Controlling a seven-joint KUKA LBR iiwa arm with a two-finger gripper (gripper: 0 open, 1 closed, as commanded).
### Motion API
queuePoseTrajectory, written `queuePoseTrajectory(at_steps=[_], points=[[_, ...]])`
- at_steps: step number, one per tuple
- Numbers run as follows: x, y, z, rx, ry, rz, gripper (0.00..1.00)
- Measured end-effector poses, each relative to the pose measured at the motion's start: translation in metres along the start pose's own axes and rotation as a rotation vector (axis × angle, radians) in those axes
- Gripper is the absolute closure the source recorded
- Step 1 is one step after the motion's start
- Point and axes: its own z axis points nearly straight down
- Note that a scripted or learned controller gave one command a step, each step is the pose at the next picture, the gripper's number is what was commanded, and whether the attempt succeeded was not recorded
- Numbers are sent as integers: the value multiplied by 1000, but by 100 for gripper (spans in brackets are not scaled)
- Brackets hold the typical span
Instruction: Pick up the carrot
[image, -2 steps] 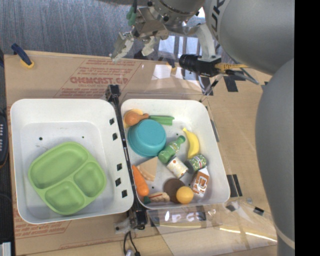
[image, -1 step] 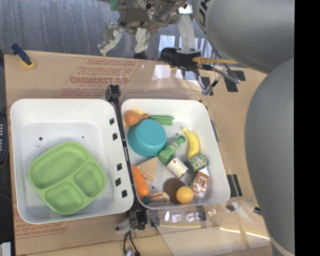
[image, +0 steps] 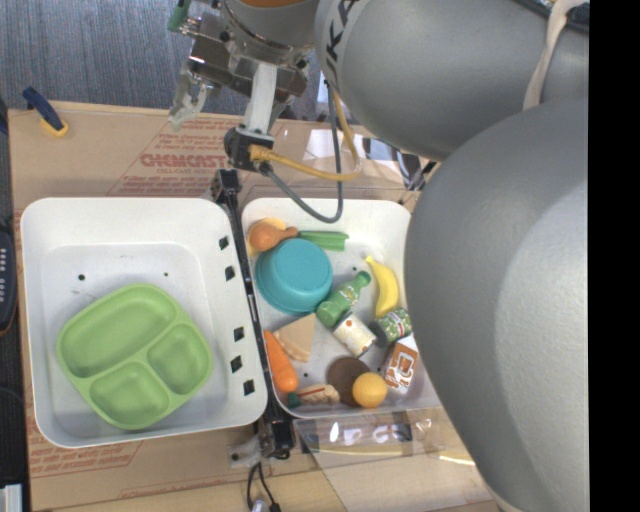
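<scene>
Seen from above, 2 white bins sit side by side on a cardboard-covered bench. The left bin has open floor around a green divided plate; the right bin is crowded, and the grey arm covers its right side.

The gripper hangs at the top of the view, above the bench beyond both bins — whether its jaws are spread or pressed together cannot be told. The carrot lies well apart from it, at the near left of the right bin, pressed against the wall beside the divider.

Around the carrot: a slice of bread just beside it, a teal bowl above, a green bottle, a banana, a brown round item and an orange ball.
</scene>
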Motion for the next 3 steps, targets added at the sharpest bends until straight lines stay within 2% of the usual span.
queuePoseTrajectory(at_steps=[1, 2, 3], points=[[29, -9, 17, -3, 2, 602, 0], [69, -36, 99, 5, 0, 1025, 0], [-43, -13, 206, 7, -4, 857, 0]])
